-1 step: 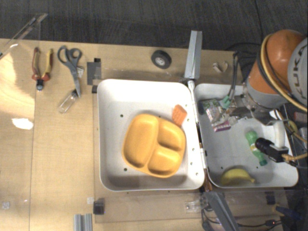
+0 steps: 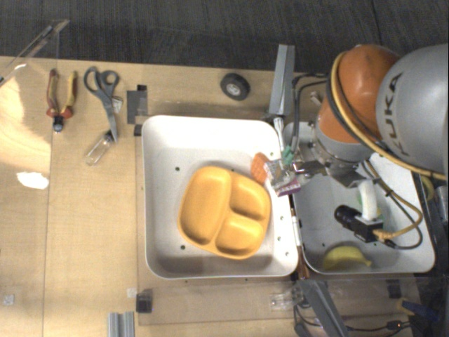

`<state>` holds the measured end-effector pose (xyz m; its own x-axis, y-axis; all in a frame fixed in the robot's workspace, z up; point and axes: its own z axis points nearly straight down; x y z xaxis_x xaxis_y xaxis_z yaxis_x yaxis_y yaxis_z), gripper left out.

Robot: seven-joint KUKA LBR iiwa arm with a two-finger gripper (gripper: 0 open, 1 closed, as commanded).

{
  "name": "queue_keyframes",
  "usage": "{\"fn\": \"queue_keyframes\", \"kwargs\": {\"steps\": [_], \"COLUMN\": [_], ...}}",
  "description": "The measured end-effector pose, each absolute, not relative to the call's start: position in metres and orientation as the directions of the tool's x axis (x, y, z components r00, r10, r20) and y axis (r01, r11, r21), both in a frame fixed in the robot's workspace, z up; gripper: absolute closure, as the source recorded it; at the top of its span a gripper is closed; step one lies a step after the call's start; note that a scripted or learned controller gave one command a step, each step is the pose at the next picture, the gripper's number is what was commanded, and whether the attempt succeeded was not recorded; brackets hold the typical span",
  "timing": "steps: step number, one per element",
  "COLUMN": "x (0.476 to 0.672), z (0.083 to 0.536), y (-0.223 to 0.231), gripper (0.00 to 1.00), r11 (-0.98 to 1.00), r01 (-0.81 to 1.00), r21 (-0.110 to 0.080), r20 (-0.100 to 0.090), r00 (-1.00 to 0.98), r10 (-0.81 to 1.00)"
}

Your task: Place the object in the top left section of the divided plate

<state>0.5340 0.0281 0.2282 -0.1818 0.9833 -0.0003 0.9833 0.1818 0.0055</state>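
We are seeing 1 glossy yellow plate with 3 rounded sections lying in the left of 2 white bins. The tool is hovering at its upper right edge, gripping 1 small orange object. 1 banana is lying in the right bin.

Looking like a lab workbench: pliers, scissors, tape roll lying beside white bins.
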Motion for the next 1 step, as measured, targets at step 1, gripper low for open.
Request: {"fn": "queue_keyframes", "kwargs": {"steps": [1], "x": [0.534], "z": [0.2283], "y": [0.028], "gripper": [0.0], "r11": [0.181], "r01": [0.983], "r21": [0.005], "r20": [0.0], "r00": [-0.181], "r10": [0.983]}}
